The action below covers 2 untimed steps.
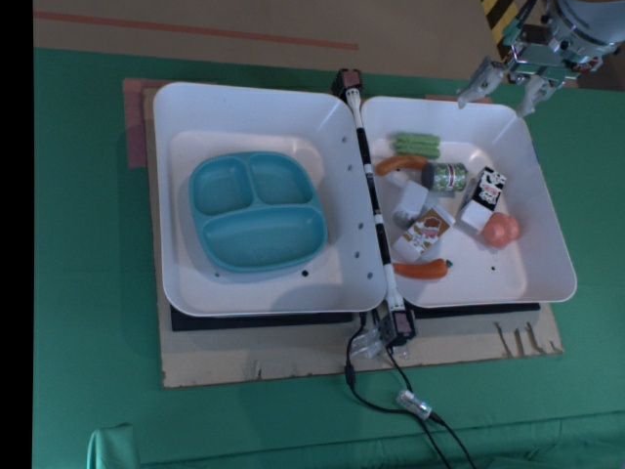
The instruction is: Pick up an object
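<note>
We found the two-finger metal gripper [499, 88] above the far rim of the right shallow white bin [543, 225], fingers spread and pinching nothing. The pickable objects lay inside that bin — a green pea pod [417, 145], an orange sausage [421, 269], a small tin can [446, 177] and a black-and-white carton [486, 189]. The left white bin [176, 115] held a teal three-compartment plastic plate [257, 211].

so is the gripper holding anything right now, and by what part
Nothing is held. The gripper hangs open above the far edge of the right bin, with only air between its fingers; the items lie in the bin.
</note>
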{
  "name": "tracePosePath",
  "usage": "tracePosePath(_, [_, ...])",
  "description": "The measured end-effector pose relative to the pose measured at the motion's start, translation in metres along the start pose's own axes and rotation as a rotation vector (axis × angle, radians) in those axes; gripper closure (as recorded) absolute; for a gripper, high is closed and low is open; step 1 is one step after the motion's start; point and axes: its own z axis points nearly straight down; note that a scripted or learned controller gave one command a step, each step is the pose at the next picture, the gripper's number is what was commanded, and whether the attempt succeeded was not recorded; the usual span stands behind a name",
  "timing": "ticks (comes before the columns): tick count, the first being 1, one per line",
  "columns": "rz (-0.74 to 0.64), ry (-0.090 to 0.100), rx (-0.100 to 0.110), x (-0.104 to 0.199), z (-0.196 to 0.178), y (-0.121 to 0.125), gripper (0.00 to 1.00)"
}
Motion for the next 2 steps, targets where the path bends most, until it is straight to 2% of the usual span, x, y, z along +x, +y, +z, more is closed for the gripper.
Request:
tracePosePath(1, [-0.001, -0.002, 0.000, -0.010, 0.090, 0.036, 0.00])
tracePosePath(2, [-0.001, -0.004, -0.008, -0.002, 0.159, 0.030, 0.00])
